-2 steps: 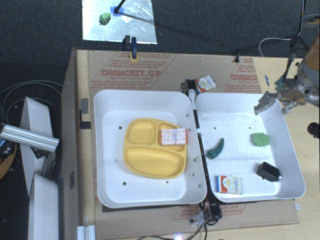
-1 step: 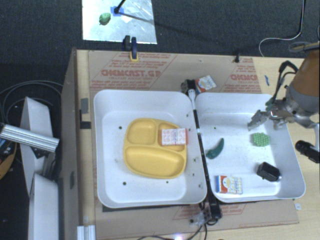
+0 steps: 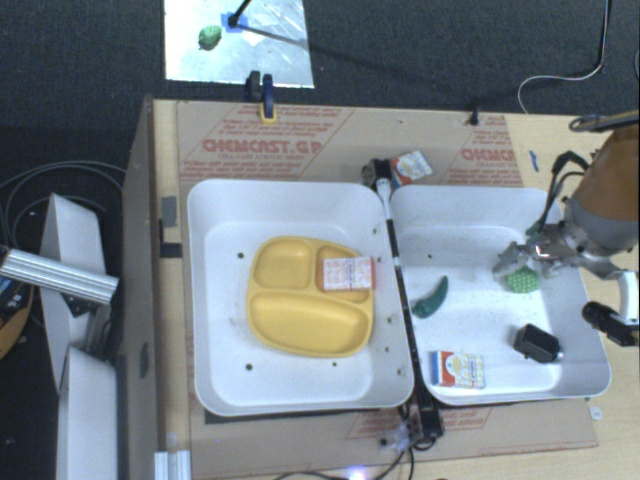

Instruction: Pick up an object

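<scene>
In the right bin (image 3: 470, 223), a small green round object (image 3: 521, 283) lies near the right wall. My gripper (image 3: 520, 261) hangs right over its upper edge, and the grey and orange arm (image 3: 610, 203) comes in from the right. A dark green curved pod (image 3: 431, 296) lies mid-bin. At the front edge lies a small printed carton (image 3: 457, 368). A black block (image 3: 537, 343) sits at the front right. Whether the green object is between the jaws is hidden by the gripper body.
The left bin (image 3: 205, 268) holds a yellow divided plate (image 3: 300, 313) with a small pink-and-white box (image 3: 347, 273) in its upper right section. A divider rail (image 3: 398, 278) runs between the bins. A small packet (image 3: 411, 166) lies on the cardboard behind them.
</scene>
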Robot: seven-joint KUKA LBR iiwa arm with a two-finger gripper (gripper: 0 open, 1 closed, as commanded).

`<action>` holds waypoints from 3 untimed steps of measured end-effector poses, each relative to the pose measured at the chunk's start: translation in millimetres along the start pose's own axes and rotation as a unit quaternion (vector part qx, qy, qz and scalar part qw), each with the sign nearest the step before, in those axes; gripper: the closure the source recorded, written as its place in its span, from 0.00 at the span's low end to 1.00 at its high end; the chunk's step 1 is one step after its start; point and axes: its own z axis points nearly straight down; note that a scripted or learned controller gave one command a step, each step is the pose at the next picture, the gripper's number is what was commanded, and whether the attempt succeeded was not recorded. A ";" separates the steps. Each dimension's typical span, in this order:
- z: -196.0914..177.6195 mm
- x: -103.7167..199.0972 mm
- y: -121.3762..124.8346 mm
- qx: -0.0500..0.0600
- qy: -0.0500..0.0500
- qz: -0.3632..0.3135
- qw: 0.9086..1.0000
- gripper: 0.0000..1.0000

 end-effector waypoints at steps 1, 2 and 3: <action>-114.0 -0.3 6.2 -0.004 -0.001 -0.002 1.000 0.00; 31.1 0.0 6.2 -0.002 0.000 0.000 1.000 0.00; 29.7 1.3 95.7 0.000 0.001 -0.001 1.000 0.00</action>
